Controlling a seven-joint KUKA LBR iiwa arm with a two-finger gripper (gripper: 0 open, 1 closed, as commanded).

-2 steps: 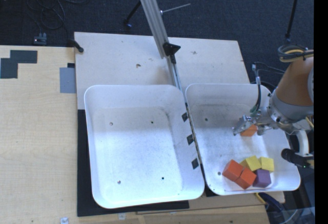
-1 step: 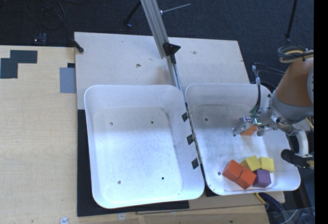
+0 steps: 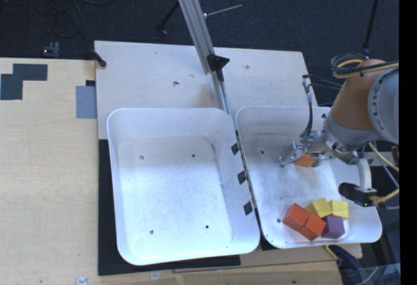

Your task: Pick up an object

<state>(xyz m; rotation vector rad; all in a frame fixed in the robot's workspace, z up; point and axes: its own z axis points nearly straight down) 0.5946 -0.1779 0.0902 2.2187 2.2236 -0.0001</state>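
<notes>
Blocks lay clustered at the near corner of the right-hand shallow white bin [image 3: 273, 147]: a large orange cube [image 3: 303, 220], two yellow blocks [image 3: 330, 207] just behind it, and a small purple cube [image 3: 334, 226] touching the orange one. Farther in, the grey two-finger gripper [image 3: 301, 154] sat low over the same bin's floor, with a small orange block [image 3: 304, 161] seen between its fingers, which were closed against it. The left-hand shallow white bin [image 3: 130, 127] stood beside it. Beyond both bins, a slanted aluminium rail [image 3: 195, 19] rose from the white bench [image 3: 156, 68].
</notes>
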